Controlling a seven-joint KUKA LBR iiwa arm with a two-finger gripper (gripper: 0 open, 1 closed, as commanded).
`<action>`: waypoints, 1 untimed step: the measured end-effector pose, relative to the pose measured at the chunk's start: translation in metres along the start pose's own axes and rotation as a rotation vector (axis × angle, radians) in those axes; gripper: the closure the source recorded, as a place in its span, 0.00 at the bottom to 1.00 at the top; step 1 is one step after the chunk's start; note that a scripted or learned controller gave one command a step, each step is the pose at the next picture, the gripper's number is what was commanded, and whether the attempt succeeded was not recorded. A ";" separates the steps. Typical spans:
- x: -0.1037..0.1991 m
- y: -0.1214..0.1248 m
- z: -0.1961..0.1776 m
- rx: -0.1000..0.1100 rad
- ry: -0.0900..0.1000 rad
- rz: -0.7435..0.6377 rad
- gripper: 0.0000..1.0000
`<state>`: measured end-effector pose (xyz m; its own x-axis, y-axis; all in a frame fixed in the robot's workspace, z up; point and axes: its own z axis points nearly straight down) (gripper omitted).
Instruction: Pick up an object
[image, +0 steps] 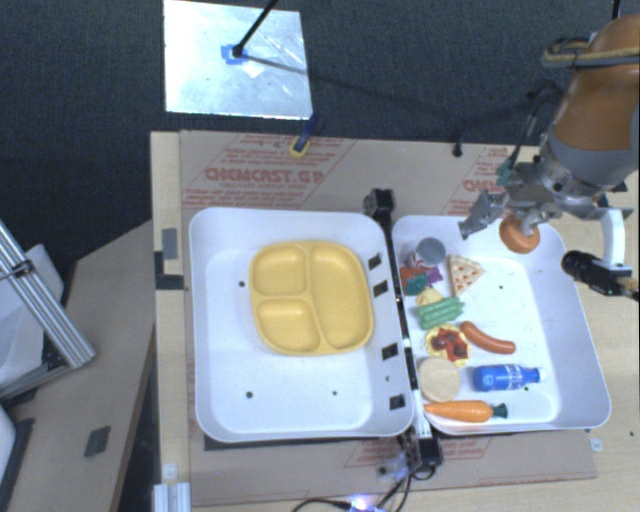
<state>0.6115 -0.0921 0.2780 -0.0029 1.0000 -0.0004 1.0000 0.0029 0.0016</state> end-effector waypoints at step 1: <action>0.001 -0.006 0.043 0.003 0.001 0.002 0.00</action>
<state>0.6058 -0.0908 0.2346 -0.0009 1.0000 0.0002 1.0000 0.0009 -0.0012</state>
